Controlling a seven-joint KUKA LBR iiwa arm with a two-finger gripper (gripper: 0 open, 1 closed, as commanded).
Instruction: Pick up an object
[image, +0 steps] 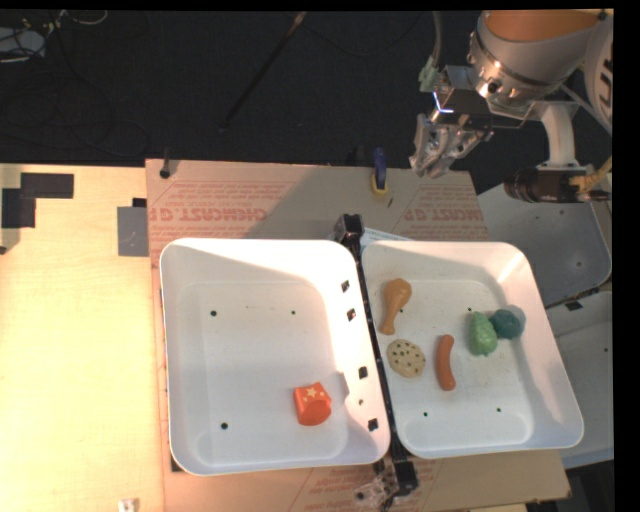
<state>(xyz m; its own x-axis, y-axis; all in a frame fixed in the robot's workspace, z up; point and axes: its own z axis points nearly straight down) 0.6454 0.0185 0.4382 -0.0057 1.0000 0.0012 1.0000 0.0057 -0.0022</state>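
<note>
Above the far edge of the right bin (545, 300), the gripper (440, 150) hangs with nothing visible between its jaws, whose spread cannot be judged; drumstick (395, 303), cookie (406, 358), sausage (445, 362) and green toys (483, 333) lie unpicked, so the grasp remains undone.

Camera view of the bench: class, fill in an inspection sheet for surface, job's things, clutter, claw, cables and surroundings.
Surface: left bin and right bin side by side on cardboard sheet.
Job's things: orange block in left bin; drumstick, cookie, sausage, green toy, teal toy in right bin.
Clutter: nothing seen.
Claw: claw raised beyond the bins, holding nothing.
Cables: dark leads top left.
Surroundings: wooden bench.
</note>
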